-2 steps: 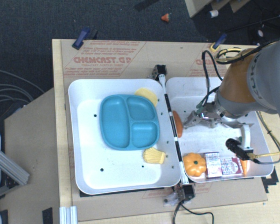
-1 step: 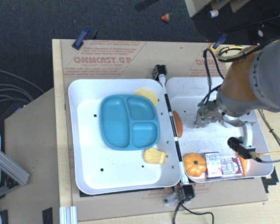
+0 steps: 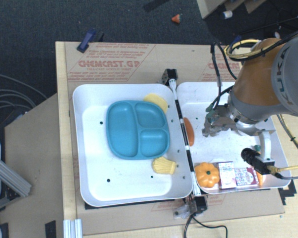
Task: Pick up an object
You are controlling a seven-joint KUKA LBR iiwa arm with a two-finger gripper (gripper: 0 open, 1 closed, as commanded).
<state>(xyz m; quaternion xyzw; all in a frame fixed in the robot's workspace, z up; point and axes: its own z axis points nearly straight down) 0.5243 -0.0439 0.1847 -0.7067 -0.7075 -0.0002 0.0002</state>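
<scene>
My gripper hangs low over the middle of the right bin, above bare white floor. An orange sausage-shaped piece lies just left of it, against the bin's left wall. A small orange pumpkin sits at the bin's near left corner, with a pink and white carton lying flat beside it. Nothing shows between the gripper and the floor under it. The grey and orange arm covers the bin's right part.
The left bin bears a blue divided plate, a yellow piece behind it and a pale yellow piece in front. A black clip sits where the bins meet at the far edge.
</scene>
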